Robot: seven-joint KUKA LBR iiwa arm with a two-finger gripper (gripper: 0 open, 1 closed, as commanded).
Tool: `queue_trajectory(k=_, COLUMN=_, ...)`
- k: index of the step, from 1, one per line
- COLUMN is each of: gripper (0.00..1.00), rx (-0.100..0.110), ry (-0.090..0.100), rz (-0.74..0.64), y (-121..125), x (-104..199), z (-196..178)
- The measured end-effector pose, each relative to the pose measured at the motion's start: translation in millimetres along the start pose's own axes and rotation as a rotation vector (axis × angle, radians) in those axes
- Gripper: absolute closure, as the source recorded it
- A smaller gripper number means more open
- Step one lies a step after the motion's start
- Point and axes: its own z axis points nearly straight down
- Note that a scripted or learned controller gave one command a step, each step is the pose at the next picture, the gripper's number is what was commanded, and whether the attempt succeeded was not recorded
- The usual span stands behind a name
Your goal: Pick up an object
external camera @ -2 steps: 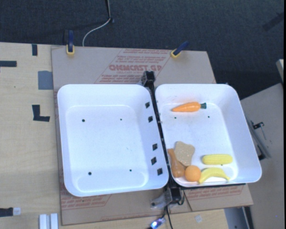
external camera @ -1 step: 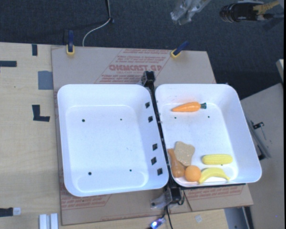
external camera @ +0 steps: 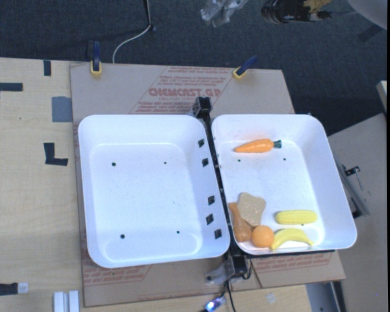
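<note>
The gripper [external camera: 224, 4] hangs at the top of the view, above the dark floor and well clear of both bins — it is blurred, so whether it is apart or together cannot be told, and nothing shows in it. In the right bin [external camera: 325, 174] a carrot [external camera: 257, 146] lies near the far wall; at the near edge cluster a bread slice [external camera: 251, 208], an orange [external camera: 262, 236], a banana [external camera: 291, 240] and a corn cob [external camera: 296, 218]. The left bin [external camera: 91, 174] sits beside it.
</note>
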Motion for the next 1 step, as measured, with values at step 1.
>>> queue_trajectory(k=1, gripper=1.00, rx=0.001, ry=-0.001, rz=0.002, y=0.3, x=-2.7, z=-10.1)
